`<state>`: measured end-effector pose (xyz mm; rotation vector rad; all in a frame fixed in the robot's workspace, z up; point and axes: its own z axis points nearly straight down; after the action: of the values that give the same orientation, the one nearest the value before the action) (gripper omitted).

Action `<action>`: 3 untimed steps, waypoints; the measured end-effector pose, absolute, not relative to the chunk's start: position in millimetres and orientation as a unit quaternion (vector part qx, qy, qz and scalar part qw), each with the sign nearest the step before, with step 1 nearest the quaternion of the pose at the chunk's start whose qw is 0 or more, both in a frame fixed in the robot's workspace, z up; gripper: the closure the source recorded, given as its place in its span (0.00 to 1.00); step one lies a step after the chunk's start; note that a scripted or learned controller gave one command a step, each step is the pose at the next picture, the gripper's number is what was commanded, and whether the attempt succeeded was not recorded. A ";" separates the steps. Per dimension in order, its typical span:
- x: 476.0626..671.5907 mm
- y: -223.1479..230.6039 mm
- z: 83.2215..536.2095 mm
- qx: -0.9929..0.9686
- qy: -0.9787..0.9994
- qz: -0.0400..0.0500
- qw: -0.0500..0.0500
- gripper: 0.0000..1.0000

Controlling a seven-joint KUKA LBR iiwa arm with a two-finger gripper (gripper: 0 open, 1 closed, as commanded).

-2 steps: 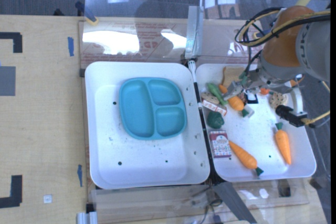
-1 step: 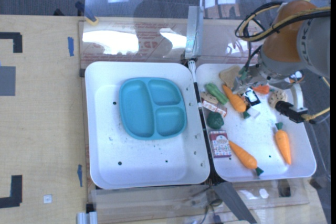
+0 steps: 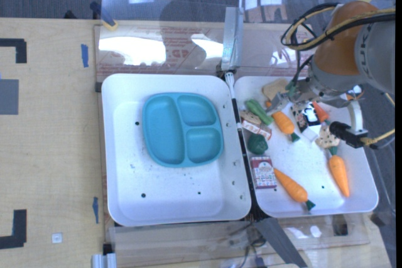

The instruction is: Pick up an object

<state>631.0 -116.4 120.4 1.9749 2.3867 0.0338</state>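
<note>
The right bin [image 3: 361, 198] holds a pile of toy food. Three orange carrots lie in it: one [image 3: 284, 122] near the bin's middle top, one [image 3: 293, 186] at the front, one [image 3: 339, 174] at the right. A green pod [image 3: 258, 111], a dark green ball [image 3: 257, 145] and a red box [image 3: 264, 172] lie along the bin's left side. My gripper [image 3: 308, 115] hangs low over the back of this bin, just right of the upper carrot, beside a tan biscuit-like piece [image 3: 326, 138]. Nothing is visibly held.
A blue divided plate [image 3: 183, 129] lies in the left bin [image 3: 125, 198]. A tan piece [image 3: 274, 90] sits at the right bin's back wall. Clear plastic panels [image 3: 188, 41] stand behind both bins. Black and yellow cables [image 3: 301, 22] loop above the arm.
</note>
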 end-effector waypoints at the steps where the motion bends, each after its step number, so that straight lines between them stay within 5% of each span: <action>1: 630.6 -111.3 106.7 0.577 0.817 0.005 0.009 0.00; 2: 632.2 -111.3 117.9 0.577 0.816 0.006 0.012 1.00; 3: 579.8 -119.7 88.0 0.464 0.886 0.001 0.003 1.00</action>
<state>579.8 -119.7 88.0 1.4554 2.7775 0.0044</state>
